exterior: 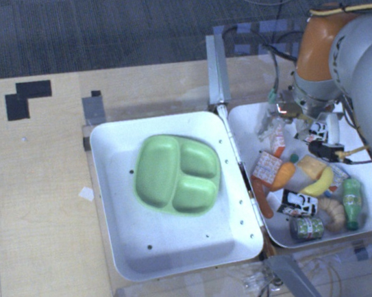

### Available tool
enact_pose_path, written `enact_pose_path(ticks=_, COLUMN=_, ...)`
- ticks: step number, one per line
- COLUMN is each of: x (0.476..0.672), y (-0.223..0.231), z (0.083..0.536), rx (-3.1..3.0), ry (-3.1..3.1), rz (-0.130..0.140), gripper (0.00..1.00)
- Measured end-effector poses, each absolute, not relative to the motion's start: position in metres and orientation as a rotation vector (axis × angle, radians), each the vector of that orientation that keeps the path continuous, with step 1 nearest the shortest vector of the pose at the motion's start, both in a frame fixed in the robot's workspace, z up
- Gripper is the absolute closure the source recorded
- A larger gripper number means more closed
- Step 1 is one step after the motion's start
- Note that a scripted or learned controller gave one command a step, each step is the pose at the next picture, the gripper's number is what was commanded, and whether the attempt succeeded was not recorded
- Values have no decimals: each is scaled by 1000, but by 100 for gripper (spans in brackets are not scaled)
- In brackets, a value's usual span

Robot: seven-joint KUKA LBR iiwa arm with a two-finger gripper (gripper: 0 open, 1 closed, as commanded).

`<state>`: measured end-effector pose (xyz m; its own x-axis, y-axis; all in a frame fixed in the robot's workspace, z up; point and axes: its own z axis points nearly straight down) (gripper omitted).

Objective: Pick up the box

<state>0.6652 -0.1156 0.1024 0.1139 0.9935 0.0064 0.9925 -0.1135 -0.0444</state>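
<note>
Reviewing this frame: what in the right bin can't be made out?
- Gripper, camera view: the wrist above covers its fingers, so their state is unreadable.
- Box: its print is too small to read.
- Right bin: its right wall sits under the arm.

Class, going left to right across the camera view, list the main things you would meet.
Black L-shaped marker on the wooden bench → green divided plastic tray in the left white bin → small red-and-white checked box → yellow banana → green plastic bottle → grey arm with orange band.
</note>
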Motion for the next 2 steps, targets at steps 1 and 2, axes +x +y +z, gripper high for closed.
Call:
enact_pose_path(ticks=1, x=664, y=-123, z=115, rx=-2319, ry=-2064, rz=57, gripper=100)
enact_pose_path(ticks=2, x=664, y=-146, z=137, rx=-2351, ry=-2086, rz=0, gripper=100)
